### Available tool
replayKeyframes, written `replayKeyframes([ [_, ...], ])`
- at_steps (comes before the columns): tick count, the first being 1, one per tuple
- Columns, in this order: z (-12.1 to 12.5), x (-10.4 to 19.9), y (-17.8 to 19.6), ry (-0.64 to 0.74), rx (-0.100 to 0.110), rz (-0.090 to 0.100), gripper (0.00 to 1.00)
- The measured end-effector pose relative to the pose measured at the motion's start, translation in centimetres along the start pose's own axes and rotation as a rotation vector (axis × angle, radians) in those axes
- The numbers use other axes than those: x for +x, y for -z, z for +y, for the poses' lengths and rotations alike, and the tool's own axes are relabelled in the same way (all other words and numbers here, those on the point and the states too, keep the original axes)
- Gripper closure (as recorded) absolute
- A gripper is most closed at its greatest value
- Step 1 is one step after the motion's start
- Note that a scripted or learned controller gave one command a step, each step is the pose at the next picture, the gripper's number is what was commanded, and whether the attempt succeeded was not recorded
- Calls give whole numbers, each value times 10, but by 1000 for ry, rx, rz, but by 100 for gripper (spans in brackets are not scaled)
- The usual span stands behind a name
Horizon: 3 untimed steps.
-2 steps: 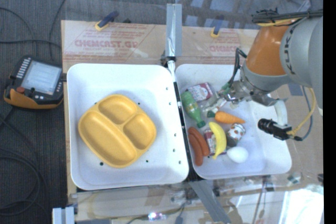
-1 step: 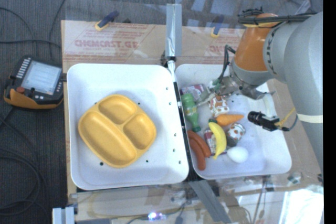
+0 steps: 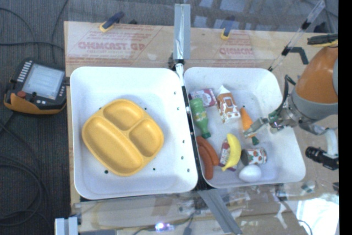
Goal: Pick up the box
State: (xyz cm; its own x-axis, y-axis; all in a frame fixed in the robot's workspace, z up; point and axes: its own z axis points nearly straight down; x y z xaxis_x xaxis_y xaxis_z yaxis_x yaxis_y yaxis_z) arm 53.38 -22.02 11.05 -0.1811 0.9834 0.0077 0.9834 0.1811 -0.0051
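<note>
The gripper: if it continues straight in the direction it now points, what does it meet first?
Probably the carrot, which lies just left of the gripper; beyond it stands the small box. Height is unclear from above.

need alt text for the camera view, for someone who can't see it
The pincer hovers in the right bin beside a carrot, right of the box, among toy foods including a banana and egg. The left bin holds a yellow tray.
</note>
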Motion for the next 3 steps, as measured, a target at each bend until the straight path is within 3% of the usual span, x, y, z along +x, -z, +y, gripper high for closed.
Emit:
replayKeyframes([
  [1, 85, 29, -22, -23, -15, -15, 0],
  [2, 144, 39, 23, -430, -1, -11, 0],
  [3, 120, 77, 113, -1009, -1, -12, 0],
])
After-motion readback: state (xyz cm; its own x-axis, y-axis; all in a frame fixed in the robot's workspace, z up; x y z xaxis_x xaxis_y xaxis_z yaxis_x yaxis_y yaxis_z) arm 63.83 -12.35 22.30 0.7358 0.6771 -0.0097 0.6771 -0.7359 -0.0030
